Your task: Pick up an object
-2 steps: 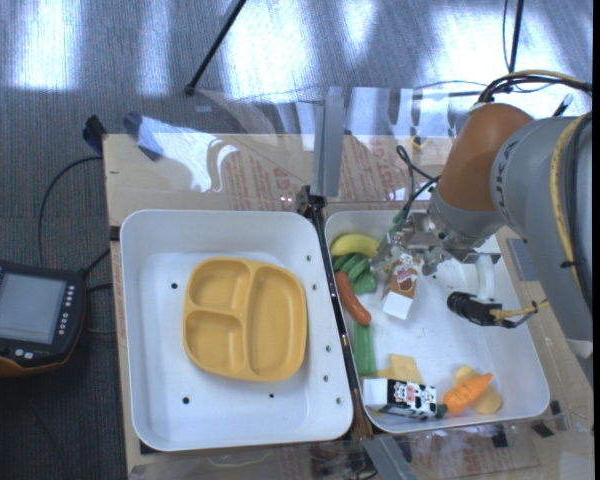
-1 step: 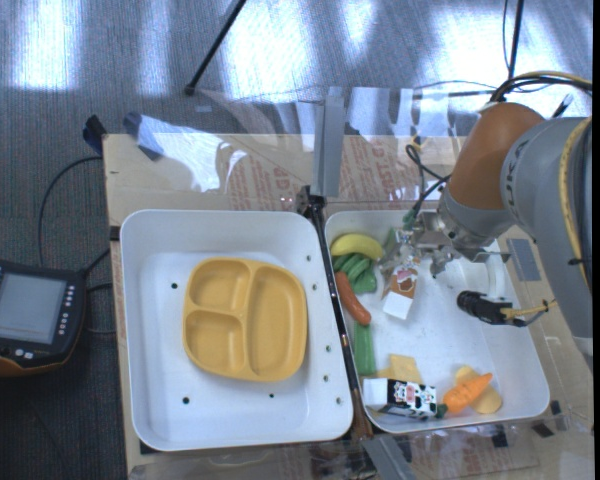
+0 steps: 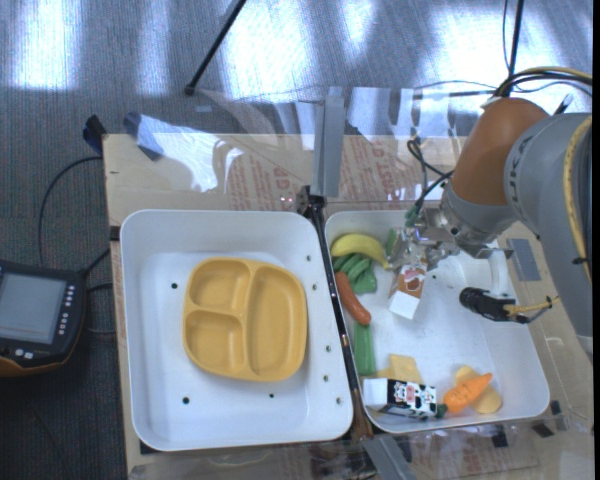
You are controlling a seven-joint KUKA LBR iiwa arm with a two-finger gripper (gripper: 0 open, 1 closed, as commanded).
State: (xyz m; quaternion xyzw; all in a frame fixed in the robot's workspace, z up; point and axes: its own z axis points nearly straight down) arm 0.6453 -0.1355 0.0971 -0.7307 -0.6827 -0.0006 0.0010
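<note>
The arm [image 3: 510,168] reaches in from the right over the far part of the right bin [image 3: 500,353], and its claw [image 3: 420,246] hangs low above the bin's far-middle area. Clutter around the tip makes it impossible to tell whether the claw is wide or narrow, and nothing can be seen gripped in it.

A small carton [image 3: 409,290], brown on top and white below, lies tilted on the bin floor just on the near side of the claw. It is very close, but I cannot tell whether they touch.

To the left of the claw a banana [image 3: 358,247] lies against the far left corner. Green vegetables [image 3: 358,268] sit just nearer than the banana, and an orange-red sausage [image 3: 353,299] runs along the left wall. Nearer still are a green pod [image 3: 364,348], a yellow cheese wedge [image 3: 403,368], a cow-patterned carton [image 3: 410,396] and a carrot [image 3: 467,392], all well apart from the claw.

The left bin [image 3: 155,368] holds a yellow divided plate [image 3: 245,320]. Both bins rest on the desk [image 3: 180,183].
</note>
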